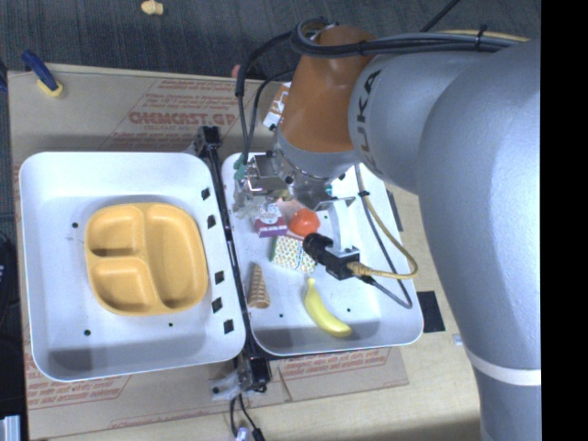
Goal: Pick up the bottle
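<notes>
Gripper (pixel 262 184) is down in the right bin (pixel 395 324), probably going for the bottle (pixel 268 217) just below it. Can't tell its grip state. Banana (pixel 326 310) lies further down.

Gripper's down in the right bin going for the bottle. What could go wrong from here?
1. Clutter: the bottle lies tight against the orange ball and patterned packet, so the gripper may catch or shove a neighbour instead.
2. The arm hides much of the grasp, so a miss could go unnoticed.
3. The bottle sits near the bin divider, leaving little clearance on that side.
</notes>
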Action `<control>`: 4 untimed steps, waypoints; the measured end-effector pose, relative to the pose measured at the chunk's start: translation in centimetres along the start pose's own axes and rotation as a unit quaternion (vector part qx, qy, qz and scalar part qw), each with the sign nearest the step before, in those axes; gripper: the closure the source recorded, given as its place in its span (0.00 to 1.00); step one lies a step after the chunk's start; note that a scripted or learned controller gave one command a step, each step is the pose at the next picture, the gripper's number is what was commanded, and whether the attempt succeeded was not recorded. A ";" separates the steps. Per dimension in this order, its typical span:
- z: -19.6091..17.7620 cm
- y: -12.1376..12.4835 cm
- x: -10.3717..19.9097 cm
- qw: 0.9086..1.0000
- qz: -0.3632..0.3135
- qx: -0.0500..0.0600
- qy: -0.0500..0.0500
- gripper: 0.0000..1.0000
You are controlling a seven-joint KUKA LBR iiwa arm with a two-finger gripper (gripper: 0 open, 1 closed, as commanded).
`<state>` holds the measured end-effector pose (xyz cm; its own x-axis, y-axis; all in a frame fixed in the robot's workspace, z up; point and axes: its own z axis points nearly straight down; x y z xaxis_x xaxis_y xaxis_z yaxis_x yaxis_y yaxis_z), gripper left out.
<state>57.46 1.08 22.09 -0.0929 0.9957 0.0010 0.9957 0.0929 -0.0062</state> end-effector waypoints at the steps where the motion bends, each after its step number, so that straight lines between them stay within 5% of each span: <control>1: -1.7 -5.0 -4.1 0.996 -0.087 0.000 0.000 1.00; 2: 3.0 -9.9 -0.1 0.995 -0.100 0.000 0.000 1.00; 3: 3.0 -9.6 3.8 0.963 -0.271 0.000 0.000 1.00; 4: -5.1 -10.3 -4.4 0.927 -0.376 -0.002 -0.002 1.00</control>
<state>47.68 -4.31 27.24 -0.7599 0.6500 -0.0010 0.6500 0.7599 -0.0009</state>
